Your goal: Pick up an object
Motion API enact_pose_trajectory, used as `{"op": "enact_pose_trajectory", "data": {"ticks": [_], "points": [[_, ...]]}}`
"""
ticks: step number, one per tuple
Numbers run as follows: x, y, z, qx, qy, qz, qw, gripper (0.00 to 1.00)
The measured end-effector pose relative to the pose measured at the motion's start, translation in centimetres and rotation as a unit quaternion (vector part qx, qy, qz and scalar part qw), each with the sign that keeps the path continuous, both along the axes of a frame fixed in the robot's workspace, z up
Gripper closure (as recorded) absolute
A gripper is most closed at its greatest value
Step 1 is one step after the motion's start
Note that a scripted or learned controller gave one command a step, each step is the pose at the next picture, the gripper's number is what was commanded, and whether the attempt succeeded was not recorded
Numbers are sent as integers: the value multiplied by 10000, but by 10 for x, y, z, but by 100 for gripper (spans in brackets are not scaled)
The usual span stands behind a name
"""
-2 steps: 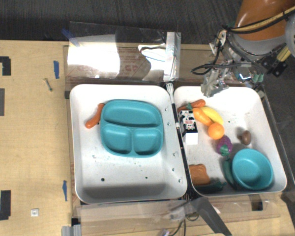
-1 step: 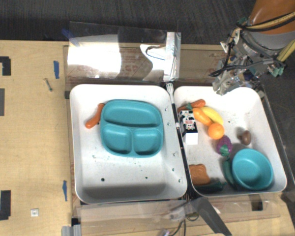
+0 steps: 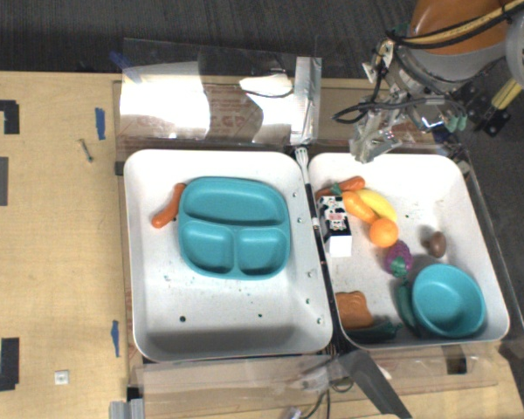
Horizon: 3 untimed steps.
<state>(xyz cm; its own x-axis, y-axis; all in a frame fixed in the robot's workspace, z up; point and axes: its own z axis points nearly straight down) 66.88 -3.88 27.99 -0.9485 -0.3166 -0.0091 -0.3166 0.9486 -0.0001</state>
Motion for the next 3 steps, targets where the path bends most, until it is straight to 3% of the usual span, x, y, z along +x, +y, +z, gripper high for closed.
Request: {"op": "enact_pose_trajectory", "data": {"ticks": [1, 2, 3], "points": [[0, -1, 0, -2, 1, -6, 10000, 0], [-75, 9, -100, 3, 67, 122, 9999, 0], [-94, -35, -96, -10, 39, 360, 9993, 0]]}}
